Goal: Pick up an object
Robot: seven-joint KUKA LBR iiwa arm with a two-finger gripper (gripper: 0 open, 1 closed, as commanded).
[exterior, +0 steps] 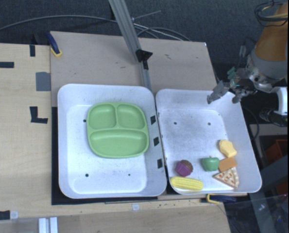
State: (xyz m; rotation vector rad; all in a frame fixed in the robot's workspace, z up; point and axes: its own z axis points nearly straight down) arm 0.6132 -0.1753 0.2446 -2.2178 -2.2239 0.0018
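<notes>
Two white bins sit side by side on the bench: left bin (71, 130) and right bin (193, 125). One green divided plate (118, 130) with three compartments lies in the left bin, toward its upper middle, nothing on it. Six toy food pieces cluster in the right bin's lower right part: one yellow corn cob (186, 183) at the bottom edge, one purple round item (184, 168) just above it, one green pepper-like piece (210, 163) to its right, one yellow chunk (227, 148) near the right wall, one orange piece (227, 164) touching below it, one pizza slice (227, 177) in the bottom right corner. Corn and purple item nearly touching; pepper just beside the orange piece.

One gripper (224, 93) is over the right bin's upper right corner, well apart from all the food. Its two fingers are spread apart with nothing between them. Arm body with orange band (272, 40) is at the far right. One grey metal pole (127, 28) slants in from the top.
</notes>
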